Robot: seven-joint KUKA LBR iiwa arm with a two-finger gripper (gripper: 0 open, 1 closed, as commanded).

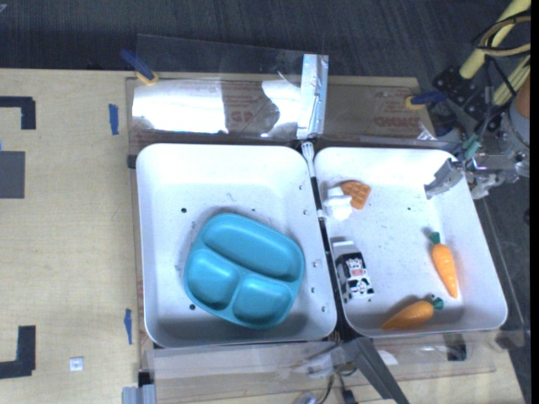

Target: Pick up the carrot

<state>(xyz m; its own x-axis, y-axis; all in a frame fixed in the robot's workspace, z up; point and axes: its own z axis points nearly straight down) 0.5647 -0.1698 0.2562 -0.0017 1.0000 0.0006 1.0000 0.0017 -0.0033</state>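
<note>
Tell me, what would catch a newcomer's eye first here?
Probably the big blue divided plate, lying in the left white bin. Next, two orange carrots in the right bin, one near its right wall, one along its front edge. The gripper is at that bin's upper right corner.

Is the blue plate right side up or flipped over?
Right side up: the blue three-part plastic plate shows its three hollows facing upward.

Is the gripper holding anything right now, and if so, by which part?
Nothing is held. The gripper sits at the right bin's upper right corner, apart from both carrots.
</note>
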